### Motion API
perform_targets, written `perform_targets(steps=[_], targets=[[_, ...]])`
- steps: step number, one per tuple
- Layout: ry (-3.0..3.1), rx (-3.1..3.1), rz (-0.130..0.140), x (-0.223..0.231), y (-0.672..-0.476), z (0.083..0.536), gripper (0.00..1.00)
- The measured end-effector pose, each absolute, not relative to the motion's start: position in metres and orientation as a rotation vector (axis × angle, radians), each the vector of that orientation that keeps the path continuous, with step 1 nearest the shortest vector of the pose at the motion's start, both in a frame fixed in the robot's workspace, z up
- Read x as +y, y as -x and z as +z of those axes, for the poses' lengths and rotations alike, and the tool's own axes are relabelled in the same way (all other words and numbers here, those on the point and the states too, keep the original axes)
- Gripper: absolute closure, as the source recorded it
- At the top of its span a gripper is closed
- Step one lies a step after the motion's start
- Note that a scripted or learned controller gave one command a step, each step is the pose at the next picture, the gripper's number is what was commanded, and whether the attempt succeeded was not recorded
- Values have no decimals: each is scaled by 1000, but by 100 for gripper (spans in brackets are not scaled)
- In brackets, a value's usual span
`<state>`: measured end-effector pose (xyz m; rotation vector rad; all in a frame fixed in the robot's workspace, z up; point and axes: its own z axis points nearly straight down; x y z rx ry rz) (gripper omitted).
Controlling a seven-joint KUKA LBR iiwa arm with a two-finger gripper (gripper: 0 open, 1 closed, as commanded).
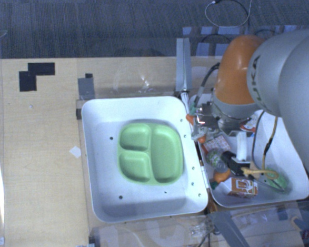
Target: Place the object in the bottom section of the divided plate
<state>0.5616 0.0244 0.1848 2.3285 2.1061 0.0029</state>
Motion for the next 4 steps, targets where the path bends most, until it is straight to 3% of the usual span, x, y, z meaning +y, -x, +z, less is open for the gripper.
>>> perform_targets(steps=[1,2,3,4], targets=[[-2328,2106,3,24,-562,185,0],[-2318,2114,8,26,-563,196,100],[-2395,2031,5,26,-574,185,100],[-2310,2128,4,93,-537,185,100]])
